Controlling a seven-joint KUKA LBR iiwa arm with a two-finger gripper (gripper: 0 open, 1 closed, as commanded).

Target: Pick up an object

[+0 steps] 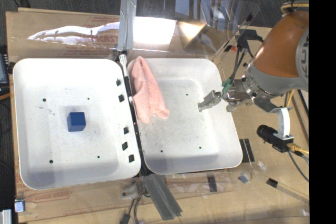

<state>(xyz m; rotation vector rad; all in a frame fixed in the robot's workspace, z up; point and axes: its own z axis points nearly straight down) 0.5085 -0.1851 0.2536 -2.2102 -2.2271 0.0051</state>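
Camera view: pink cloth (146,93) at right bin's (220,157) left edge, likely soft, light; pinch a raised fold. Claw (209,102) state: cannot tell.

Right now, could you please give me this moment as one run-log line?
gripper: over right bin, nothing seen held | pink cloth: right bin, left side | blue cube: left bin | pick: not done

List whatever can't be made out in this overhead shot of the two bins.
- Gripper: too small and blurred to tell its finger state.
- Pink cloth: its folds hide whatever lies beneath, along with part of the right bin wall.
- Blue cube: its underside is hidden.
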